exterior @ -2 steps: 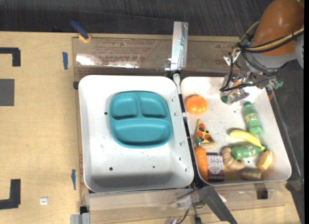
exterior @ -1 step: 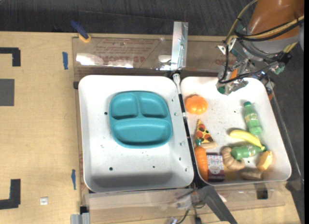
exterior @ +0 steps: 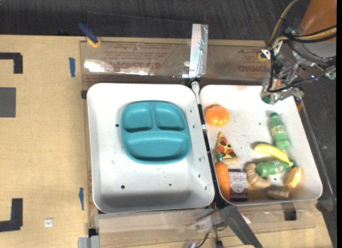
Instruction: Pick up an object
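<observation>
The gripper (exterior: 273, 94) hangs over the right bin's (exterior: 310, 134) far corner, its opening unclear; descending here, it may hit the rim.

Even bright light, soft shadows, slightly soft focus.

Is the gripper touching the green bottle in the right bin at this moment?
Apart. In the camera view the gripper sits near the right bin's far corner, and bare white floor shows between it and the green bottle.
</observation>
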Controlling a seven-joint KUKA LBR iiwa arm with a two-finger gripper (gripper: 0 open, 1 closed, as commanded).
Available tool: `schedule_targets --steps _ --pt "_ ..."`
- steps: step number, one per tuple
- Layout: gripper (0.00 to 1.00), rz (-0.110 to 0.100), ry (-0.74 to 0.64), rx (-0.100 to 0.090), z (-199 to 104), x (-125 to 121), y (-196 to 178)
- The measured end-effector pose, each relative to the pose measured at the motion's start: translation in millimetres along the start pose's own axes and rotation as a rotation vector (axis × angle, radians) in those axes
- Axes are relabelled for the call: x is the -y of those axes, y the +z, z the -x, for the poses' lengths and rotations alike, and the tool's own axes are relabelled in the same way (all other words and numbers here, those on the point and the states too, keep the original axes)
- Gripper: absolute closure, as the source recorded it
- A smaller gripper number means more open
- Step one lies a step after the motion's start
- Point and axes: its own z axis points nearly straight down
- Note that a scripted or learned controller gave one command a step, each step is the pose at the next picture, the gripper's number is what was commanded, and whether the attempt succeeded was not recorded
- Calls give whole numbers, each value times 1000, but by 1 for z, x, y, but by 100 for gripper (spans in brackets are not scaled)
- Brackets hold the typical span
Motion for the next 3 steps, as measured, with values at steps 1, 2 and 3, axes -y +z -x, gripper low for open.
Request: schedule_targets --steps 1,2,3 --pt "100 24 -330 -12 -20 22 147" --pt "100 17 -360 -11 9 -9 151" --pt "100 9 -588 -4 -38 4 151"
